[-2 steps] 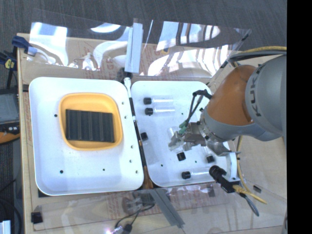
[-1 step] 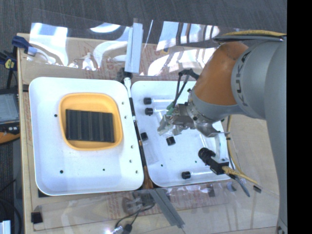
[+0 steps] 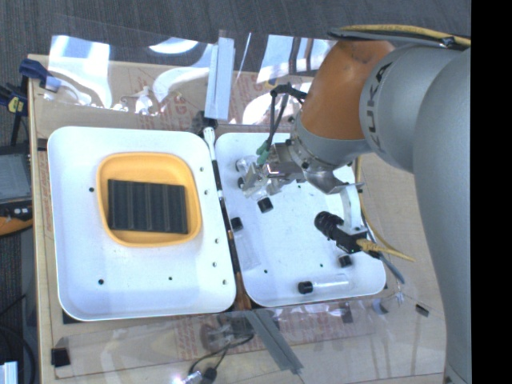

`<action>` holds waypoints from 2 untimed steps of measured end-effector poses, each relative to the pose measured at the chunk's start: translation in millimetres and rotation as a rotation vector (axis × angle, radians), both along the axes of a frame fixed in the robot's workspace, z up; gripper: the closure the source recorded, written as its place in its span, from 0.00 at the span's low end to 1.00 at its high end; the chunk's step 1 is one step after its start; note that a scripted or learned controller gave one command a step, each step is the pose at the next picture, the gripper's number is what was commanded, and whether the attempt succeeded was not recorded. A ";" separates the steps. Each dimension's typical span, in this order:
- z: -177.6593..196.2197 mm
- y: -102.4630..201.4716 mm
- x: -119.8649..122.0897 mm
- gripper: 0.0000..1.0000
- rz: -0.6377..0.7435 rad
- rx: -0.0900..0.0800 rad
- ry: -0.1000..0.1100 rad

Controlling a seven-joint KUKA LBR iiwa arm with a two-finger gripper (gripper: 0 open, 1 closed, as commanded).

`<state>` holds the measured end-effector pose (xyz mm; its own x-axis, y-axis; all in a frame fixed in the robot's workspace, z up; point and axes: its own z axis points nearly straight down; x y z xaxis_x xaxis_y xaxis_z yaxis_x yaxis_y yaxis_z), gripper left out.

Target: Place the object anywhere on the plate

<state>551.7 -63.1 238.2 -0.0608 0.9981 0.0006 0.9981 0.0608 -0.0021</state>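
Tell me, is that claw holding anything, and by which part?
Cannot be told: the gripper hangs over the right bin, its tip too blurred to show anything held.

This is a robotics lab or test cell, not a home or a shop. A big grey industrial arm with an orange band reaches in from the right over a bench that bears two shallow white bins side by side. Clear plastic sheeting lies at the far edge, loose cables trail at the near edge, and grey carpet lies beyond the bench.
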 end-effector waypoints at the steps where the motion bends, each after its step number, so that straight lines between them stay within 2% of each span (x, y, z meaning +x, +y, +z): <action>1: -43.9 49.3 26.5 1.00 0.150 0.001 0.005; 2: -43.7 49.2 26.6 0.00 0.150 0.001 0.005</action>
